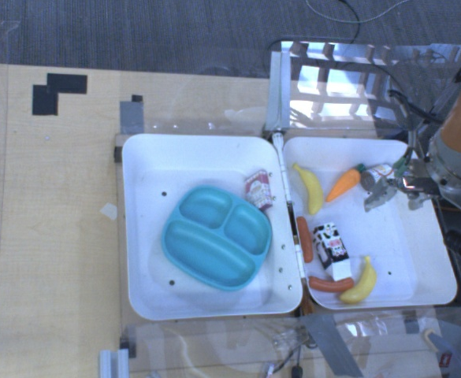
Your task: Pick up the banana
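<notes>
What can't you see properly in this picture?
- Gripper: small and blurry, so open or shut is unclear.
- Arm: cut off by the picture's right edge.
- Packet by the blue plate: print too small to read.
- Lower sausage: its end hidden under the lower banana.

Two yellow bananas lie in the right bin [419,235]. One banana [310,187] lies near the upper left wall. The other banana [361,282] curves at the front, seemingly touching a red sausage [329,284].

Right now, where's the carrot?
The orange toy carrot lies in the right white bin, near its far edge, between the yellow banana and the tool.
</notes>
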`<state>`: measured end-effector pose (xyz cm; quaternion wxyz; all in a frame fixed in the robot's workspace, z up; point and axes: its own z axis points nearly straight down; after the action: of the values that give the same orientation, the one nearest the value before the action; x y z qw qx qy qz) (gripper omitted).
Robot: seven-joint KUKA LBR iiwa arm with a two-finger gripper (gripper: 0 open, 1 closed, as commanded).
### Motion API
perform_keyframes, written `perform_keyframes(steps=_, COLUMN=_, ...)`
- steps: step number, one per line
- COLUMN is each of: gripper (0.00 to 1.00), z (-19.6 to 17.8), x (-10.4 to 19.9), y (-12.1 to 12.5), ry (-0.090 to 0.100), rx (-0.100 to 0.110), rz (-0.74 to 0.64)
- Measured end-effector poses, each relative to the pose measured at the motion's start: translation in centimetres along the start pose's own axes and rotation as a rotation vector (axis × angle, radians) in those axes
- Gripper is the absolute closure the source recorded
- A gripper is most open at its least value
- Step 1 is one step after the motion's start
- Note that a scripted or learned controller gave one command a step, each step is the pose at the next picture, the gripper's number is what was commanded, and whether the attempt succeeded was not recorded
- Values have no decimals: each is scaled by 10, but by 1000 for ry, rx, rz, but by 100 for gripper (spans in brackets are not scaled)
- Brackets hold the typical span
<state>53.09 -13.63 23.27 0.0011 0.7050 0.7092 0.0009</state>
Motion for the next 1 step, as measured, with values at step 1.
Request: perform_keyframes(steps=1, gripper=0, z=57, x=36, y=43, ry=1, rx=0, rz=203)
